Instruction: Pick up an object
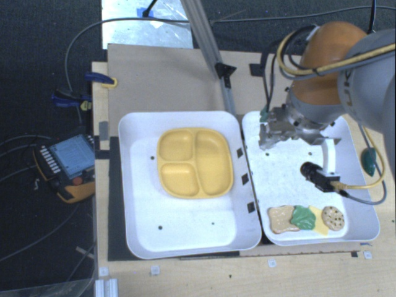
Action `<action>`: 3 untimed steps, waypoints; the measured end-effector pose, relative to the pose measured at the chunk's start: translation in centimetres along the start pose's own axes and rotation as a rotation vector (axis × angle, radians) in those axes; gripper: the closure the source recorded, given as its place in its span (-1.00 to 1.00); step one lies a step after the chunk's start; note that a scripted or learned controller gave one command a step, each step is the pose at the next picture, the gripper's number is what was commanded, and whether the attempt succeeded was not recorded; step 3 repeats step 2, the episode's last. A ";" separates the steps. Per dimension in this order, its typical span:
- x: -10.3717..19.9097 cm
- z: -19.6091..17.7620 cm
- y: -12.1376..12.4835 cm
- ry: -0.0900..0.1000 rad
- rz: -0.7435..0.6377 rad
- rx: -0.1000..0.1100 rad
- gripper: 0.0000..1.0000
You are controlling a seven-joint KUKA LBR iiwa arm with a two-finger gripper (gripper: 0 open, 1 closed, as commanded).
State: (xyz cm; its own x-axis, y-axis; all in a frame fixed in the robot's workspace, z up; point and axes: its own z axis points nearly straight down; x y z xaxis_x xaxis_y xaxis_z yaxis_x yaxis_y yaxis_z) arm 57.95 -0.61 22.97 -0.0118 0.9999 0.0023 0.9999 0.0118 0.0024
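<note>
Nearest you, along the near edge of the right bin (pixel 281 181), lies a row of small food pieces: a slice of toast (pixel 281 219), a green leaf (pixel 303 217) overlapping it, a yellow slice of cheese (pixel 318 225) partly under the leaf, and a cookie (pixel 333 217) at the right end. Any of these could be your target. Further back, in the left bin (pixel 185 231), a yellow divided plate (pixel 195 163) sits flat.

At the far left corner of the right bin you find the gripper (pixel 270 136), well apart from the food row. From this angle you cannot tell how wide it is open, nor whether it has hold of anything. Behind it the arm (pixel 365 73) reaches in from the right.

You look to be at the approach step, with no pick made yet. Next, you would need to bring the gripper toward the near edge, line it up over a single piece, and descend. The cookie looks the easiest choice, since the other pieces overlap and all lie thin and flat.
</note>
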 end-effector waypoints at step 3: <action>10.3 1.0 2.7 0.000 0.000 0.000 1.00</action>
